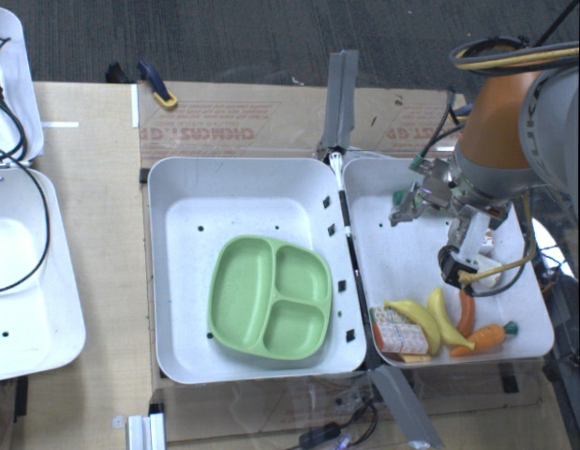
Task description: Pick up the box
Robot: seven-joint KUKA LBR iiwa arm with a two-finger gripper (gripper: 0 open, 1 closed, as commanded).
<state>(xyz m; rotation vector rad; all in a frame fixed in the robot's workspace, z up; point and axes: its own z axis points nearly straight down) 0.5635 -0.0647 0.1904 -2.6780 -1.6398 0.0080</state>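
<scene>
The box (394,330) is small and flat, white with a reddish pattern. It lies at the front left corner of the right bin (383,251), partly covered by a yellow banana (416,318). My gripper (408,204) hangs over the back half of that bin, well behind the box and apart from it. Nothing shows in its grasp.
Beside the box lie a second banana (445,319), a red sausage-like piece (467,311) and an orange carrot (486,337). The left bin (177,251) holds a green divided plate (271,297). A grey divider post (341,101) stands between the bins at the back.
</scene>
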